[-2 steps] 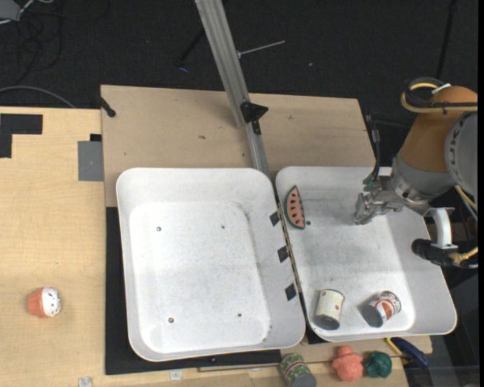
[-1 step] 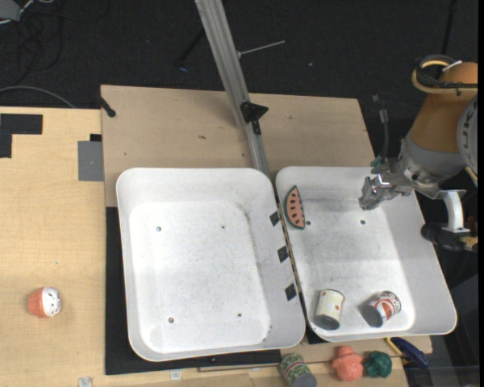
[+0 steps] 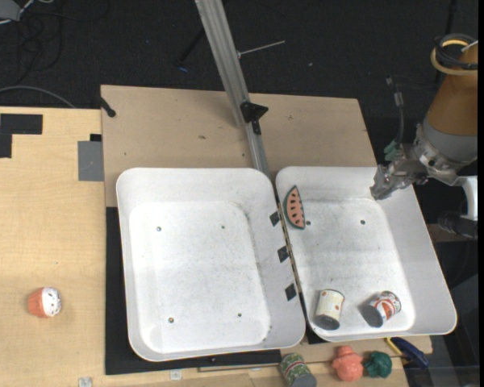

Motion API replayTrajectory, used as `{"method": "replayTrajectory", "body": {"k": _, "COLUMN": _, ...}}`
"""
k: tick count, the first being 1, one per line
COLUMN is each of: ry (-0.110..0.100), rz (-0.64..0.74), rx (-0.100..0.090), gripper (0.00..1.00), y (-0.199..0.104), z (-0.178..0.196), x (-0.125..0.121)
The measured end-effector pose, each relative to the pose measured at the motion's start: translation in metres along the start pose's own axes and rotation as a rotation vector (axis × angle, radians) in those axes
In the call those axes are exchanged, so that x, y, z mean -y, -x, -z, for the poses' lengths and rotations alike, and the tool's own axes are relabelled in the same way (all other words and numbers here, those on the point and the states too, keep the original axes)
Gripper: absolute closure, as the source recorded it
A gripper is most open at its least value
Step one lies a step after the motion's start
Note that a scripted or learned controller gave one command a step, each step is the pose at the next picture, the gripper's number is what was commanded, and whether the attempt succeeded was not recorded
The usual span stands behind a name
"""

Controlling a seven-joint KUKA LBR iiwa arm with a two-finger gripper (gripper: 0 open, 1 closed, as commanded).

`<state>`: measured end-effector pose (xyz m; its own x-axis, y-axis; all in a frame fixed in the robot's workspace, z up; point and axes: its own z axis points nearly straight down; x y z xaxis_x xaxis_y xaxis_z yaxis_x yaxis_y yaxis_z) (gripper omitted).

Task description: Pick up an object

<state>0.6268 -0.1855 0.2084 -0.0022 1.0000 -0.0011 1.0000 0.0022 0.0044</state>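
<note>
Looking down on the bench from the fixed overhead camera, you see two shallow white bins side by side: the left bin (image 3: 195, 264) and the right bin (image 3: 363, 248), meeting along a shared inner edge fitted with small black clips (image 3: 283, 253); the arm (image 3: 454, 111), grey with an orange section above the wrist, enters from the right; its gripper (image 3: 383, 185) sits over the upper right corner of the right bin, at or just above the rim; you cannot tell from this view how the pincer stands, as it is too small and dark to resolve, and nothing is visibly between it. Locate the candidate objects in the right bin: a watermelon slice (image 3: 294, 207) lies against the inner wall near the top; a white cup (image 3: 329, 309) lies on its side near the bottom edge; a red and white can (image 3: 382, 307) lies on its side just beside the cup, well apart from the gripper. Note the items outside the bins: a red and white ball (image 3: 44, 302) on the light wooden board at far left; a dark can (image 3: 293, 369), a pink toy (image 3: 348, 363) and a green toy (image 3: 378, 364) in a row below the right bin; a metal rail (image 3: 230, 71) running down toward the junction of the bins.
</note>
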Motion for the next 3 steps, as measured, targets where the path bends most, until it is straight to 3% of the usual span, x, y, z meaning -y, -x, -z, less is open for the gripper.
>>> {"method": "replayTrajectory", "body": {"k": 1, "ry": -0.004, "rz": 0.0, "rx": -0.001, "gripper": 1.0, "y": 0.001, "z": 0.014, "x": 0.0}}
{"method": "replayTrajectory", "body": {"k": 3, "ry": -0.008, "rz": 0.001, "rx": -0.004, "gripper": 1.0, "y": -0.09, "z": 0.014, "x": 0.025}}
